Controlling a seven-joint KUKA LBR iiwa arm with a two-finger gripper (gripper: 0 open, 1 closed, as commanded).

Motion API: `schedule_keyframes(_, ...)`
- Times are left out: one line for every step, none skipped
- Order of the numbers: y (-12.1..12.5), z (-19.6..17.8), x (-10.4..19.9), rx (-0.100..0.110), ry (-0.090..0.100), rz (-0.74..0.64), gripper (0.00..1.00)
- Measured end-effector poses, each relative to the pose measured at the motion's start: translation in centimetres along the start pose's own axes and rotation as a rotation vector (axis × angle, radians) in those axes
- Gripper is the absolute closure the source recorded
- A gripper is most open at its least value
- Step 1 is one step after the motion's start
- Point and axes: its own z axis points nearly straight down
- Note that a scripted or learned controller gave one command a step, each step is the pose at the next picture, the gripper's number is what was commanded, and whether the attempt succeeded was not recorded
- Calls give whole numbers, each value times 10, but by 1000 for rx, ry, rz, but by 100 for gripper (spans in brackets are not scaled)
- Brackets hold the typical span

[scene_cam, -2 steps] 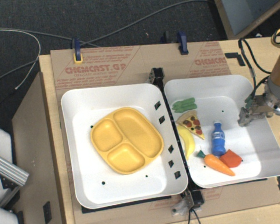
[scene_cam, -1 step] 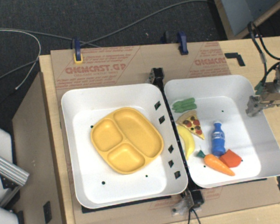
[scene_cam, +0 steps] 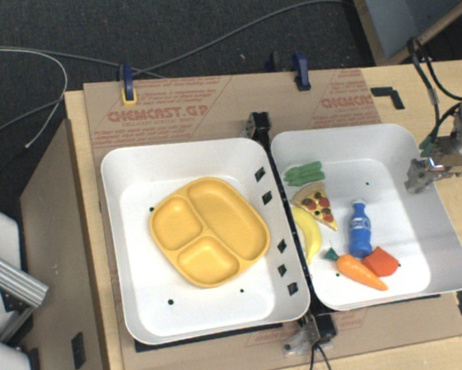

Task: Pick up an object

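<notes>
End effector point(scene_cam: 430, 167) parked at the right bin's point(scene_cam: 400, 140) right rim, empty; finger spread impossible to tell. Toys clustered low-left in that bin: blue bottle point(scene_cam: 359, 228), carrot point(scene_cam: 359, 272), pizza slice point(scene_cam: 315, 206). Probably staged clear for 1 downward approach.

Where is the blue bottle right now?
The blue bottle lies in the right bin, near its middle, just right of the pizza slice and directly above the carrot and orange-red piece.
</notes>
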Motion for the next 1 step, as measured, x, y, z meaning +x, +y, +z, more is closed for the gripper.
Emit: schedule_keyframes(-1,5,56,4,2,-2,100)
